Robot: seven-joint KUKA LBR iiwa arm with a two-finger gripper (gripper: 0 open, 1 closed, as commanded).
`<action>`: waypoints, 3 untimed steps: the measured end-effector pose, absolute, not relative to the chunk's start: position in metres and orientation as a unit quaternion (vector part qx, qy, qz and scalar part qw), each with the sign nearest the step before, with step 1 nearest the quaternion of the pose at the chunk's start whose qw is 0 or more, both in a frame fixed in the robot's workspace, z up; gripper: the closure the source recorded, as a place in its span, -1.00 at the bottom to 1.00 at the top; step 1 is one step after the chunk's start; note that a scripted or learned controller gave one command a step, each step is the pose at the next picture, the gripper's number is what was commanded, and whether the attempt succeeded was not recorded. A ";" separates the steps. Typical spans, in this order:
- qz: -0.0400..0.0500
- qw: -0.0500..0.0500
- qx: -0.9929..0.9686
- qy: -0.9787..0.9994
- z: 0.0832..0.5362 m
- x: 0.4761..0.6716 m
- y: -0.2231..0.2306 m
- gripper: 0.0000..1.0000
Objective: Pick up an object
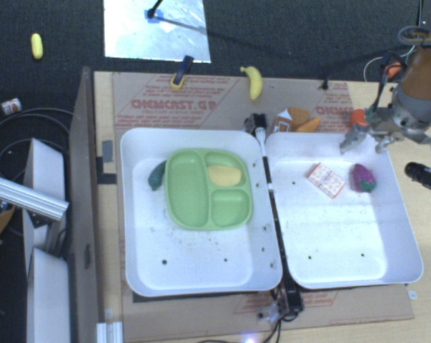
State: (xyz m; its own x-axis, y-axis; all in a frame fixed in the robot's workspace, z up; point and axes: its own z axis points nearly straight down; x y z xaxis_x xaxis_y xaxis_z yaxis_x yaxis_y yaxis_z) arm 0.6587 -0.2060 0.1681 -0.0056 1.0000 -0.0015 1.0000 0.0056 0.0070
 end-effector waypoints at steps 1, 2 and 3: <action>0.000 0.001 0.707 0.707 0.182 0.628 -0.207 -1.00; 0.000 0.000 0.707 0.707 0.176 0.611 -0.206 -1.00; 0.002 0.002 0.707 0.707 0.090 0.618 -0.206 -1.00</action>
State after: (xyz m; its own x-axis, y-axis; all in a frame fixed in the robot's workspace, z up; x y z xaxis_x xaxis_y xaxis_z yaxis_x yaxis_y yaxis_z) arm 0.6177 -0.2058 0.0897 -0.0009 1.0000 0.0011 1.0000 0.0009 0.0055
